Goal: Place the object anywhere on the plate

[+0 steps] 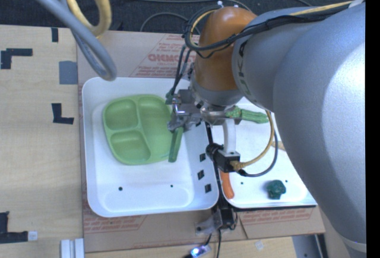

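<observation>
Green stick [175, 147] — slim, upright — clamped in gripper [177, 128] at the plate [133, 129] edge.

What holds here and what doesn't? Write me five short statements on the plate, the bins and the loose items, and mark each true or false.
1. The green plate lies in the left bin. True.
2. The plate has a single undivided well. False: it is split into compartments.
3. A long green object hangs at the gripper, over the plate's right edge. True.
4. The small dark green item sits on the plate. False: it lies in the right bin, apart from the plate.
5. An orange item lies at the right bin's left edge. True.
</observation>
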Available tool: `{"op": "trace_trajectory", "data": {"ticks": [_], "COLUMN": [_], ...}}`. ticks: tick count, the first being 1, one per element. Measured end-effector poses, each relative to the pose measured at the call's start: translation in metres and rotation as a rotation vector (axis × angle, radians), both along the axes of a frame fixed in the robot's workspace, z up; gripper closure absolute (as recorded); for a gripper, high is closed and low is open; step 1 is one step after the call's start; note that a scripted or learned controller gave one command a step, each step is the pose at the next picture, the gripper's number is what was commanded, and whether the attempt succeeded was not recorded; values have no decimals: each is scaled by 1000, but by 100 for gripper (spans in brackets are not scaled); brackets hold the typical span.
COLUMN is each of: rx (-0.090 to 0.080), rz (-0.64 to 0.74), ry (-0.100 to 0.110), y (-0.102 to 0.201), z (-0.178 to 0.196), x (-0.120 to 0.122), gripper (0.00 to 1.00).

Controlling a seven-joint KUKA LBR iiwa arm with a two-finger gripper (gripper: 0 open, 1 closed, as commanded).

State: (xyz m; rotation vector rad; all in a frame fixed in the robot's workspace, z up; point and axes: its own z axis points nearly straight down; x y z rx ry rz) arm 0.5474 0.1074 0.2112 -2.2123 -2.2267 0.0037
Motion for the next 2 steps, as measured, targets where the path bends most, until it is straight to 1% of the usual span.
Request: {"op": "trace_trajectory", "data": {"ticks": [1,2], "rx": [-1,-2], "rz": [0,-3], "ry": [1,2], "y": [58,56], "z": [-3,-2], "x": [5,5], "gripper": [100,0]}}
